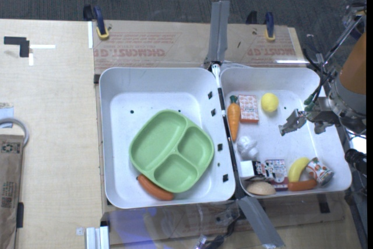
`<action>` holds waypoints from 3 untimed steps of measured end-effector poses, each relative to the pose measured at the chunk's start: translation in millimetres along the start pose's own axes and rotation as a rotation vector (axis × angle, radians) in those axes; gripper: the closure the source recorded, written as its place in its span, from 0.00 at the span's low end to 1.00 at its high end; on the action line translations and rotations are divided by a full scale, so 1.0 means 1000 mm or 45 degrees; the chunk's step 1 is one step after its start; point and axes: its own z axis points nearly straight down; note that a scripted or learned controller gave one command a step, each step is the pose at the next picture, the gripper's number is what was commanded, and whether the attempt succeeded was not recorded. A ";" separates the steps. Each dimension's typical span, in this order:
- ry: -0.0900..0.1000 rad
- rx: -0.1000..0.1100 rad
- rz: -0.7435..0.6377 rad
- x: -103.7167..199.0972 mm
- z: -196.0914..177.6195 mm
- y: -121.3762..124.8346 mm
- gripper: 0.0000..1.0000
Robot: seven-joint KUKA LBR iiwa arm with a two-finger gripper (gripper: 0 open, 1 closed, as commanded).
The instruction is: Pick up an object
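Over the right-hand bin (341,143), near its right wall, the gripper (291,123) hangs at the end of the arm, which enters from the right. Its fingers cannot be resolved clearly enough to tell whether they are parted or closed, and nothing shows between them, so no object is judged to be held.

Candidate objects lie to the gripper's left and below it. Just up and to its left sits a yellow lemon (269,102); further left lie a small printed carton (248,108) and, beside that, a carrot (233,117) along the bin's left wall. Below and to the left rests a white crumpled item (247,146). Lower still, along the near wall, a banana (298,168) lies closest beneath the gripper, flanked by a small can (320,172), a red sausage-like piece (302,185), a patterned box (274,169) and a bread roll (260,188).

Well apart to the left, the other bin (111,125) holds a green divided plate (171,151) with an orange sausage (155,188) tucked against its near edge. Both bins sit on the wooden worktop (46,102).

Progress: the approach appears to be in hand, but descent, closure on one object and the lift remain to be done.
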 end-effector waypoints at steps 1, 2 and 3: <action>0.001 -0.003 0.066 -0.071 0.143 -0.005 0.00; 0.004 -0.002 -0.175 -0.088 0.143 -0.015 0.00; 0.003 -0.003 -0.172 -0.088 0.134 -0.014 1.00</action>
